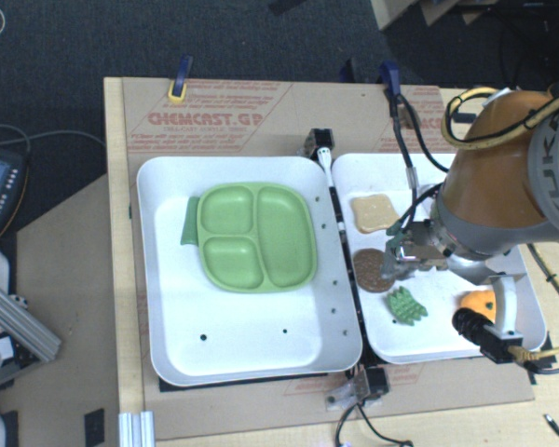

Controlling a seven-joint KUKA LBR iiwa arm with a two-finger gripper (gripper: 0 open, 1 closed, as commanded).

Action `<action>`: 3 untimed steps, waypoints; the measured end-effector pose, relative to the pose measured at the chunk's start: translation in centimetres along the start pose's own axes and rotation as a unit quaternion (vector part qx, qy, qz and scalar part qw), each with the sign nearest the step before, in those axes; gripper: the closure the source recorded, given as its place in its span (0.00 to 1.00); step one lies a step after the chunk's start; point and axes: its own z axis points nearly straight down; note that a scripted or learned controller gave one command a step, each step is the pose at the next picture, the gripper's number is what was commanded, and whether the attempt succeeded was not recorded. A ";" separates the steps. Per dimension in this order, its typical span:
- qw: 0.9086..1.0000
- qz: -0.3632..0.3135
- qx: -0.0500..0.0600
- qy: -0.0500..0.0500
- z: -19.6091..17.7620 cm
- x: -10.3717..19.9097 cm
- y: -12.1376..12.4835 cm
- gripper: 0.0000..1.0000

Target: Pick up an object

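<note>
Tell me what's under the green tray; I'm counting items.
A darker green flat piece pokes out from beneath the tray's left edge, in the left bin. How far it extends underneath is covered.

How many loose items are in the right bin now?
4: tan bread at the back, brown disc under the gripper, green piece in front, orange item right. The arm may hide more.

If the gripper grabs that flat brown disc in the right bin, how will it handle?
The brown disc lies flat on the bin floor, so it probably won't roll. Its low edge likely gives little to pinch, and it may slide on the smooth right bin. It looks thin, probably light.
</note>
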 end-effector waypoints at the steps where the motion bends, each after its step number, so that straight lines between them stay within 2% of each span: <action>1: 1.000 -0.002 -0.004 -0.001 -0.5 0.8 1.5 1.00; 2: 1.000 0.000 -0.001 0.000 -0.4 1.0 0.5 1.00; 3: 1.000 0.000 0.000 0.000 0.2 0.3 0.5 1.00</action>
